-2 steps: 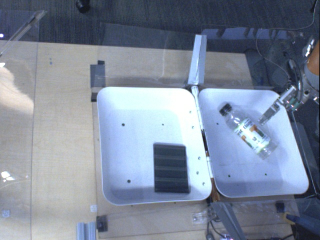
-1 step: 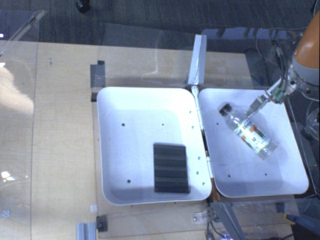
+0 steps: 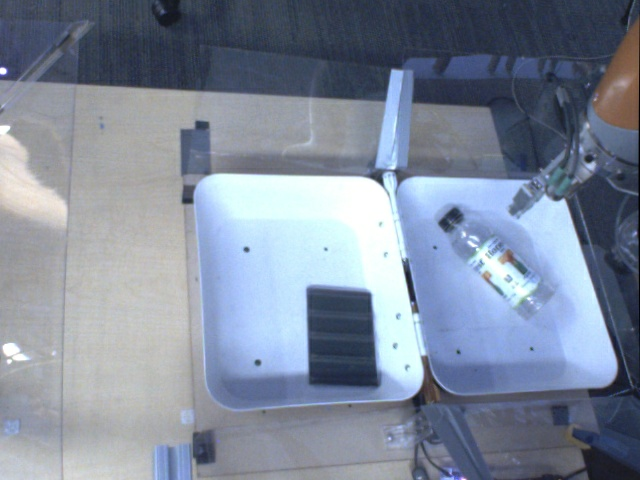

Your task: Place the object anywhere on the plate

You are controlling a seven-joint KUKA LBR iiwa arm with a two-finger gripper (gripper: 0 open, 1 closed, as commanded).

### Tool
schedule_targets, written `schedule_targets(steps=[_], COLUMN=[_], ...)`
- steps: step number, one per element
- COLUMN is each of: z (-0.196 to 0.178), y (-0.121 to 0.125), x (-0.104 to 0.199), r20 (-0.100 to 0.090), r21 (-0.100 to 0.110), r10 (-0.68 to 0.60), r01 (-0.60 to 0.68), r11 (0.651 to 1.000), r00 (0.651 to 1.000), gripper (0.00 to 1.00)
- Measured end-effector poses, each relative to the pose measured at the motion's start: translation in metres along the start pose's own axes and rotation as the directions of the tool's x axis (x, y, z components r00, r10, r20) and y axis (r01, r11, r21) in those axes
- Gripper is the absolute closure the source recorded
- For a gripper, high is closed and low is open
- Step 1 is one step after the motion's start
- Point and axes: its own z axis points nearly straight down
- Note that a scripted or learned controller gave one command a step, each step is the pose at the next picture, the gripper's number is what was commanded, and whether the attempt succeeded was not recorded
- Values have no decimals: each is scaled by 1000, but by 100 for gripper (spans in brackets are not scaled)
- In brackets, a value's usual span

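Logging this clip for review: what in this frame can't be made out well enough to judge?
- Gripper, camera view: too small and blurred above the right bin's far corner to read its finger state.
- Arm: cut off by the view's right edge.
- Clear plastic bottle lying in the right bin: label print too small to read.
- Black ridged plate in the left bin: surface detail lost in darkness.

1. Pale wooden bench (image 3: 110, 298), seen from above at a slant.
2. Bearing two shallow white bins, side by side and touching along the middle.
3. Left bin (image 3: 225, 268) and right bin (image 3: 590, 353), each with rounded corners and small dark holes in the floor.
4. Clear panel (image 3: 40, 168) over the bench's left part, catching glare.
5. Small dark brackets (image 3: 195, 153) just beside the left bin's corners.
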Motion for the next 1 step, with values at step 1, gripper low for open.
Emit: schedule_targets(steps=[1], z=[45], y=[47], x=[-72], r20=[-4], r21=[7], r10=[0], r01=[0], r11=[1000], r00=[1000], gripper=[100])
